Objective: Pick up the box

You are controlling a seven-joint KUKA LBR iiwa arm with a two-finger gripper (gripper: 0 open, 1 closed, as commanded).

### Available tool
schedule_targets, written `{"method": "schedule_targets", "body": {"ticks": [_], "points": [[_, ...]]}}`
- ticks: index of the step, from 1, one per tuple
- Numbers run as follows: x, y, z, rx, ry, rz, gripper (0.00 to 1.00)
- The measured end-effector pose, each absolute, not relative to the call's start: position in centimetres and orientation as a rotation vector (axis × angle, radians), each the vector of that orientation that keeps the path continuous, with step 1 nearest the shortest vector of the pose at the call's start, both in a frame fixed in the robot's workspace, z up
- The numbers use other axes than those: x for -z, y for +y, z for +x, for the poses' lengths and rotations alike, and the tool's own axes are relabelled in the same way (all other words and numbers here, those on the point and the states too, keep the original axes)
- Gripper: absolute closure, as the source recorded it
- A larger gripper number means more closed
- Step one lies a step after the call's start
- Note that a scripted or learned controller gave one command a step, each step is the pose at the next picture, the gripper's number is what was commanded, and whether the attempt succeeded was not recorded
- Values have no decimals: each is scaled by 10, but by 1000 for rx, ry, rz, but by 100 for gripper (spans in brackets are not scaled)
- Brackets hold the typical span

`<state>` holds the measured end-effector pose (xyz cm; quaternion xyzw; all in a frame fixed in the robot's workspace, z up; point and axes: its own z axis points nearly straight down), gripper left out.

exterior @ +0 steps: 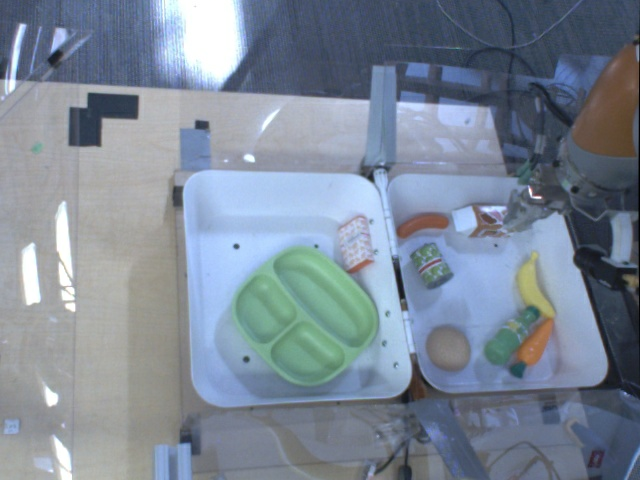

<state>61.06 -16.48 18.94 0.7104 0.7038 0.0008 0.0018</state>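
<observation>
- Camera view is looking down on 2 white bins lying side by side on the wooden bench (pixel 110 298).
- Left bin (pixel 215 203) is holding a green divided plate (pixel 305 315) with 3 compartments; a small red-and-white packet (pixel 354 243) is lying just beside the plate's upper right edge, near the wall between the bins.
- Right bin (pixel 590 363) is holding a red sausage (pixel 424 225), a green-labelled can (pixel 431 265), a yellow banana (pixel 532 287), a green bottle (pixel 512 337) touching an orange carrot (pixel 534 343), and a tan egg-shaped ball (pixel 448 349).
- Box (pixel 480 220), small, white and brown, is lying near the right bin's back wall, just right of the sausage.
- Arm is reaching in from the right, orange band at the frame's upper right corner.
- Gripper (pixel 524 206) is sitting at the box's right end, touching or overlapping it.
- Gripper state: cannot tell; the tip is blurring into the box and the bin wall.
</observation>
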Motion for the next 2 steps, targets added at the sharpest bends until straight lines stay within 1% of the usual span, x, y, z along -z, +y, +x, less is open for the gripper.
{"method": "schedule_targets", "body": {"ticks": [1,2], "points": [[-189,-165,611,-2,2209,2229,0],[-99,-128,582,1,2245,2201,0]]}}
